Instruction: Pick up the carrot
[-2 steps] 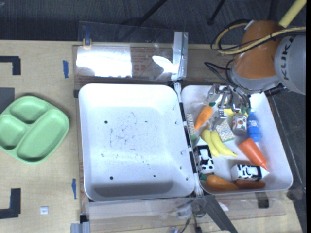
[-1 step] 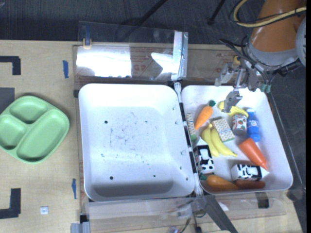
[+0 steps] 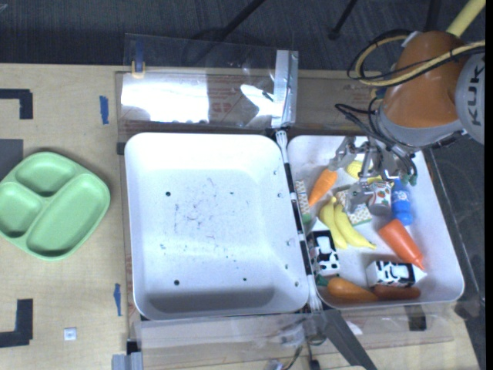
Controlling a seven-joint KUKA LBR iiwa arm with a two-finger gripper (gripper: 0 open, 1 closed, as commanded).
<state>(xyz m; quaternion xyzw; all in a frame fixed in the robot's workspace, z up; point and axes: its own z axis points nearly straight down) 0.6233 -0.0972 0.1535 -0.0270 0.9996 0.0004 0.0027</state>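
Carrot [image 3: 323,184], orange and tapered, lies beside the hand [image 3: 368,177], whose grip I cannot tell.

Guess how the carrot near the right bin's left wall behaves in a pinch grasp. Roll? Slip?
The carrot looks like rigid, glossy toy plastic, so it probably won't flex but may slip. Its tapered round body could roll or squirt out. It lies beside the bananas, which may get nudged.

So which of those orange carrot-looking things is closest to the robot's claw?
The small carrot by the right bin's left wall, just left of the gripper. The fatter one and the one at the front edge lie farther off.
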